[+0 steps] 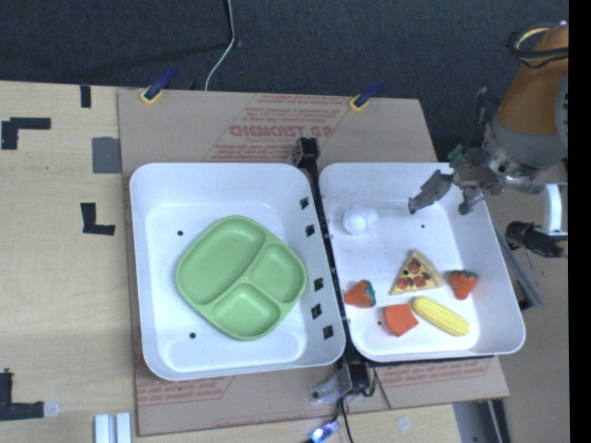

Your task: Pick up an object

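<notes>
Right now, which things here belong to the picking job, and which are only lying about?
For the job:
gripper, open, above the right bin
pizza slice
corn cob
two strawberries
orange piece
white lump

Lying about:
green plate in the left bin
cardboard sheet

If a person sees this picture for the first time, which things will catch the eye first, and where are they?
The green divided plate stands out most, lying alone in the left bin. Next comes the cluster of bright toy foods at the near side of the right bin: a pizza slice, a yellow corn cob and red-orange pieces. The gripper hangs open over that bin's far right corner.
</notes>
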Controlling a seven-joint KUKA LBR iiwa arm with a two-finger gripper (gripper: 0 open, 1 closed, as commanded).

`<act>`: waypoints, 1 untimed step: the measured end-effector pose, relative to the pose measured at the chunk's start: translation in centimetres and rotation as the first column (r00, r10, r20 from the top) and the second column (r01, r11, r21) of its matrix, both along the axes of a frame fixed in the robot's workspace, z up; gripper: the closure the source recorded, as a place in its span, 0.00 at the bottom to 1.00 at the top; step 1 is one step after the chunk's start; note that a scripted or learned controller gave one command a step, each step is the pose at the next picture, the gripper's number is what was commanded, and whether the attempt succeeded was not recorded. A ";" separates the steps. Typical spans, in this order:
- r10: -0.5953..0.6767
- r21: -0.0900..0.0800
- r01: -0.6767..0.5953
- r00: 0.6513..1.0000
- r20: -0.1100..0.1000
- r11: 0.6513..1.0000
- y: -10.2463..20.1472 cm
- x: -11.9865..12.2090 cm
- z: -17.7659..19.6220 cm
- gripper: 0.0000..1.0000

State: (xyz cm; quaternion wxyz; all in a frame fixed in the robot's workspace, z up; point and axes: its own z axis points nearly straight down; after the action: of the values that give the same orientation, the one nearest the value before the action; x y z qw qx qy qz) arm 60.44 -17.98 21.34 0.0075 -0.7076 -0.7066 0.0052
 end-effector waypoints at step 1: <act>0.004 -0.002 -0.003 1.000 0.011 1.000 0.1 0.3 0.7 0.00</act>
State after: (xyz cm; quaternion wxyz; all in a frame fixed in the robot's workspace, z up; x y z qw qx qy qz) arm 60.69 -17.92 22.08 0.0026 -0.7064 -0.7078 0.0020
